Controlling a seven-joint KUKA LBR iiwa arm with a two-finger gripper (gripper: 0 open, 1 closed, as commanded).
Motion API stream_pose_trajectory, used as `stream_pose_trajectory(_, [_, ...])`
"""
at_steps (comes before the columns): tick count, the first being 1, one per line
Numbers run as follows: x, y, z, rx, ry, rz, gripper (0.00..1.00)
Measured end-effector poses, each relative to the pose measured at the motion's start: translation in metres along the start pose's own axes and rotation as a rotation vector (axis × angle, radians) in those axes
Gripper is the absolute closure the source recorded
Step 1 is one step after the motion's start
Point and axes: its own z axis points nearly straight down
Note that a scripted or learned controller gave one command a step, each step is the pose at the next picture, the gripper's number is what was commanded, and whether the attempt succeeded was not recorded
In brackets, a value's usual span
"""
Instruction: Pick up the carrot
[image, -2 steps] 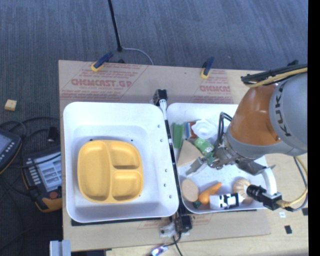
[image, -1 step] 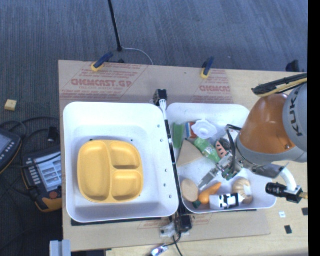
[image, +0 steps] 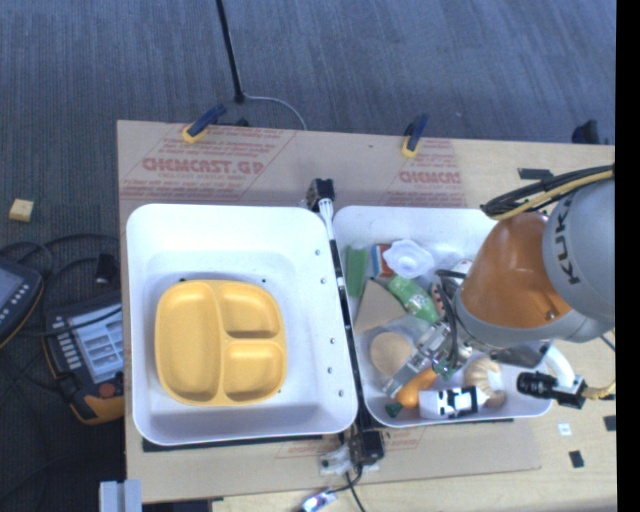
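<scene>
While the grey arm (image: 585, 265) with its orange band (image: 510, 275) reaches in from the right, its hand (image: 437, 352) sits low in the right bin (image: 352, 330), down among the clutter. Metal fingers (image: 428, 345) are partly visible just above the carrot; how far apart they stand cannot be told from this angle, and nothing is clearly seen between them.

Carrot (image: 415, 388): small, orange, lying near the front wall of the right bin, tilted, its upper end just beside or touching the fingers. Contact not certain.

Other things in the right bin:
- tan rounded item (image: 390, 352), left of the hand, near the carrot.
- green bottle-like item (image: 412, 296), lying at a slant toward the back, just behind the hand.
- crumpled clear or white wrapper (image: 408, 258) near the back wall.
- white object with black markings (image: 450, 402) against the front wall, just right of the carrot.
- green strip (image: 356, 272) along the left wall.

Left bin (image: 140, 260): holds a yellow divided tray (image: 220, 340), three compartments, lying flat, roughly centred.

Both bins sit side by side on a brown board-covered counter (image: 200, 165) with red printed lettering; two clamps, yellow and blue (image: 205, 122), hold its back edge. Black cable (image: 232, 60) runs off behind.
</scene>
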Motion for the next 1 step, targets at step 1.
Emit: stream_pose_trajectory(1, [-0.0020,0.0020,-0.0114,-0.005,-0.005,0.002,1.00])
